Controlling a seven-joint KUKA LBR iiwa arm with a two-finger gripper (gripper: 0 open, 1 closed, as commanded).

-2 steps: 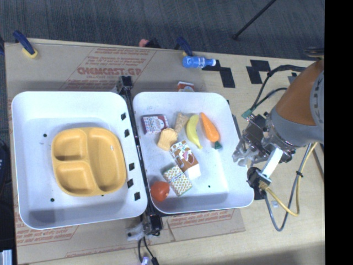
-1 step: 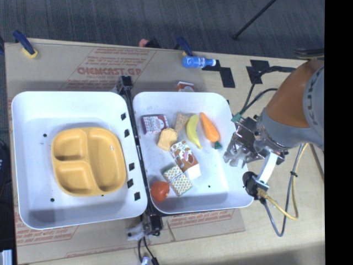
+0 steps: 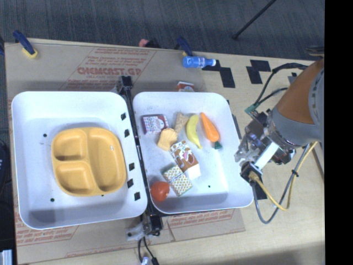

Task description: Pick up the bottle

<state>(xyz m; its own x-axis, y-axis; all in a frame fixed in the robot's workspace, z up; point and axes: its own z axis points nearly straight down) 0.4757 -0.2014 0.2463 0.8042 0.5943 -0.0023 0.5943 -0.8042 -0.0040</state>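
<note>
- The bottle (image 3: 197, 62), blue with a pale cap end, lies on its side on the worktop (image 3: 66, 59), outside both bins and well apart from the tool (image 3: 255, 154). Seen from the tool, it is up the view and off to the left, beyond the far rim of the right bin (image 3: 236, 195).
- The tool hangs just past that bin's right rim, over the worktop; nothing is visibly pinched in it, and I cannot tell from this slanted view whether it is spread or pressed together.
- The step in hand, as I judge it, is the approach: the arm has to carry the tool past the far right corner of the bin to reach the bottle.
- To do it well, travel high enough to clear the bin wall, and stop directly above the bottle's middle before coming down.
- The bottle's long axis runs roughly left to right in the view, so the tool's closing line should cross it, near to far.
- A round body lying flat will probably roll if touched on one side first, so descend straight and close evenly.
- The toy food in the bin, the carrot (image 3: 209, 127) and banana (image 3: 192, 131) nearest the tool's path, need no contact.
- The yellow tray (image 3: 88, 160) lies far to the tool's left, out of the way.
</note>
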